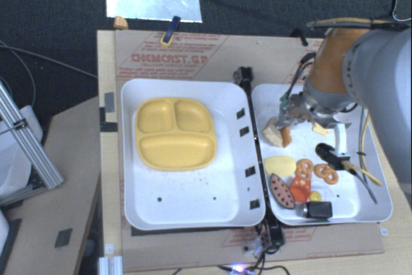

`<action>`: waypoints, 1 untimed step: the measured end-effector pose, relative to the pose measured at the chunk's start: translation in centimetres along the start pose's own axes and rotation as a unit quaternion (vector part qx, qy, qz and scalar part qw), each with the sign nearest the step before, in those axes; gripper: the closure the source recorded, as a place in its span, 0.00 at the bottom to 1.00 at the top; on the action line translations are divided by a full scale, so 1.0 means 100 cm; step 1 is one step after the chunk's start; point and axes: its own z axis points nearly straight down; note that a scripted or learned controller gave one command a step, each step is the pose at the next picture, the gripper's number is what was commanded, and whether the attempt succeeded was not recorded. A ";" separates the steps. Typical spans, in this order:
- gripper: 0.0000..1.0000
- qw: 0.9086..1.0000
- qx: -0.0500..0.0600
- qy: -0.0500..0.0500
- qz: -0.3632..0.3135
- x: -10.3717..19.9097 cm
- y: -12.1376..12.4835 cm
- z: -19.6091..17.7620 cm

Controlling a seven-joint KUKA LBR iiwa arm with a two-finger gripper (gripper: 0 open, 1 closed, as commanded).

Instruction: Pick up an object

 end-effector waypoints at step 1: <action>1.00 1.000 0.001 0.003 -0.003 0.081 -0.036 -0.104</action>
